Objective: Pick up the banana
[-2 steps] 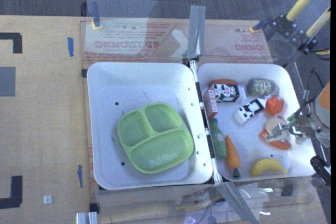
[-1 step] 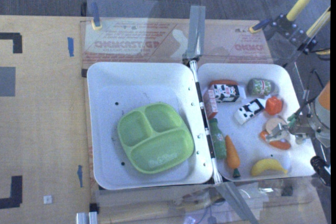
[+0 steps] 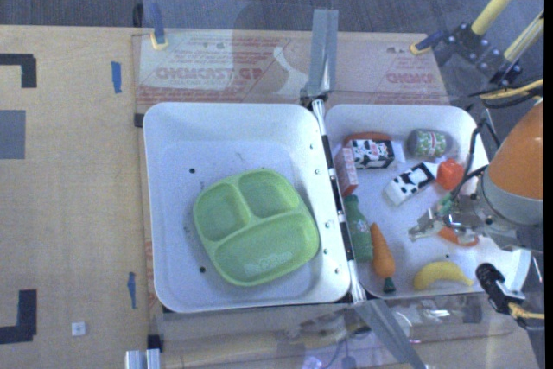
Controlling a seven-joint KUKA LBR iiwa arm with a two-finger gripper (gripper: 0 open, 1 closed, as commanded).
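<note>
- Two shallow white bins sit side by side on the counter (image 3: 69, 186): the left bin (image 3: 173, 134) carries a green divided plate (image 3: 255, 226), and the right bin (image 3: 393, 118) carries the loose items.
- Banana (image 3: 443, 274): lies in the right bin close to its near wall, toward the right-hand corner. It rests flat, touching nothing else that I can make out.
- Long axis of the banana: roughly left to right across the bin, with a slight curve, ends a little lower than the middle.
- Gripper (image 3: 436, 223): reaches in from the right, low over the right bin, just above the banana in the picture, so the fruit lies toward the near wall from the fingers, close by but apart.
- Fingers: metal parts are visible at the gripper, but whether they are spread or closed I cannot tell. Nothing is seen held between them.
- Neighbours: a carrot (image 3: 382, 249) and a green bottle (image 3: 358, 227) lie to the banana's left; a cow-patterned carton (image 3: 409, 182) and an orange item (image 3: 449, 174) sit farther back.
- Judgement: banana not yet picked up. The coming move calls for a short shift toward the near wall, then a descent with the fingers set across the fruit's short width. The near wall leaves little room on that side.
</note>
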